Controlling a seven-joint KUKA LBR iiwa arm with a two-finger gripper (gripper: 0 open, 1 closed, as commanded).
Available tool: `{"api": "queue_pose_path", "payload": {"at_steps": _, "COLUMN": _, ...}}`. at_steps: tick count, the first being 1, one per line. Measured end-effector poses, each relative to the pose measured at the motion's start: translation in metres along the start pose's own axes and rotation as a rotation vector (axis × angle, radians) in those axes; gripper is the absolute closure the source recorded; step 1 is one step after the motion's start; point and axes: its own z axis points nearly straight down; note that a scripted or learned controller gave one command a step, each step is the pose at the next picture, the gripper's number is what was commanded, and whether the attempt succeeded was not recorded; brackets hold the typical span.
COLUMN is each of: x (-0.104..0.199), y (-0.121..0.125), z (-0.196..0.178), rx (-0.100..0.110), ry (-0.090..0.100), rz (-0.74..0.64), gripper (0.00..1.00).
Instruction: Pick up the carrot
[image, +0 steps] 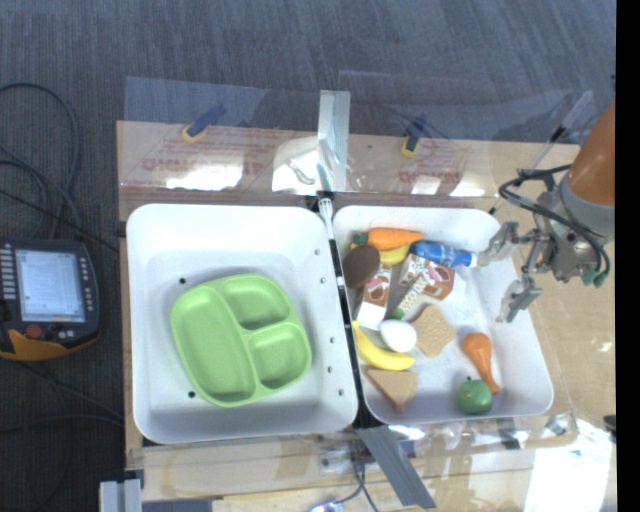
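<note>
- Camera view: two shallow white bins sit side by side on the surface (150, 170); the left bin (150, 300) carries a green divided plate (240, 338) lying flat, its three compartments bare.
- The right bin (530, 380) carries a crowd of toy foods. The carrot (394, 238) lies on its side along the far wall of this bin, orange with a little green at its left end, just left of a blue and white bottle (443, 254).
- Below the carrot are a brown rounded piece (360, 265) and red and white packets (420, 282), packed close together.
- Nearer the front lie a white egg (398, 335) resting against a banana (372, 350), a tan cracker (434, 335) and a slice of bread (392, 385).
- At the front right of the bin are an orange drumstick-like piece (480, 355) and a green ball (474, 397), near each other.
- The arm comes in from the right, its orange band (598, 160) at the frame's edge. The hand (510, 270) hangs over the bin's right wall, well apart from the carrot, with the bottle between them.
- The hand is released: its two fingers (500, 240) stand spread, with nothing between them.
- A teach pendant (45, 295) lies on the floor to the left, with cables beside it.
</note>
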Motion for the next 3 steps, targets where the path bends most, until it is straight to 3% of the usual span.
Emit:
{"api": "queue_pose_path", "payload": {"at_steps": 1, "x": 0.011, "y": 0.007, "z": 0.114, "rx": 0.001, "ry": -0.003, "rz": 0.047, "gripper": 0.0}}
{"api": "queue_pose_path", "payload": {"at_steps": 2, "x": 0.042, "y": -0.005, "z": 0.121, "rx": 0.003, "ry": -0.017, "rz": 0.016, "gripper": 0.0}}
{"api": "queue_pose_path", "payload": {"at_steps": 3, "x": 0.064, "y": 0.018, "z": 0.12, "rx": 0.006, "ry": -0.024, "rz": 0.152, "gripper": 0.0}}
